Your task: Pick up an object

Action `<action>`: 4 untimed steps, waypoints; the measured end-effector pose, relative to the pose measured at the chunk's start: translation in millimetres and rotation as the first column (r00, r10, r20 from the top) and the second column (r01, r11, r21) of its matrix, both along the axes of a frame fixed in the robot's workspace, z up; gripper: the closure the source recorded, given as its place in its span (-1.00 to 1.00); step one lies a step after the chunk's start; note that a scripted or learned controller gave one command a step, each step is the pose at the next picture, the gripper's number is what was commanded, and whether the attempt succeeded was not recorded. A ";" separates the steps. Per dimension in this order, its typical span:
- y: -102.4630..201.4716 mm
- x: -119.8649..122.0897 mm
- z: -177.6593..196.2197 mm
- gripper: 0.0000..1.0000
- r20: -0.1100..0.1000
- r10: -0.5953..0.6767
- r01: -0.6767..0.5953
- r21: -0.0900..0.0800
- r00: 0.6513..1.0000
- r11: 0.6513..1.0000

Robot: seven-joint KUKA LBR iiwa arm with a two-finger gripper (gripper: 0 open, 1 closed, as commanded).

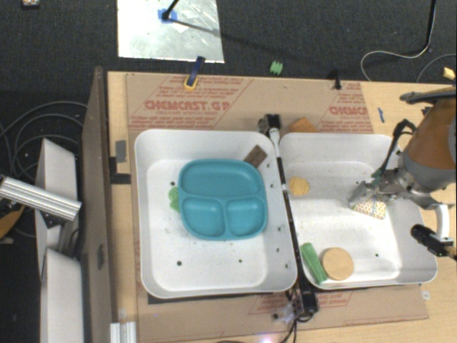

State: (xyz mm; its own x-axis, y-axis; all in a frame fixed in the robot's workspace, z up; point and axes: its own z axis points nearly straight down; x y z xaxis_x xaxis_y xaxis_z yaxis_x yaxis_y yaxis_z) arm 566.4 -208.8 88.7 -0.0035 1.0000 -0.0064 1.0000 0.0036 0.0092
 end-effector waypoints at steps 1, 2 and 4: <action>2.1 -19.5 33.9 -1.00 -0.006 -0.003 0.003 0.005 1.000 1.000; 0.9 15.1 -2.4 -1.00 0.002 0.002 -0.002 0.000 1.000 1.000; 2.1 12.9 7.0 -1.00 -0.004 0.002 -0.002 0.004 1.000 1.000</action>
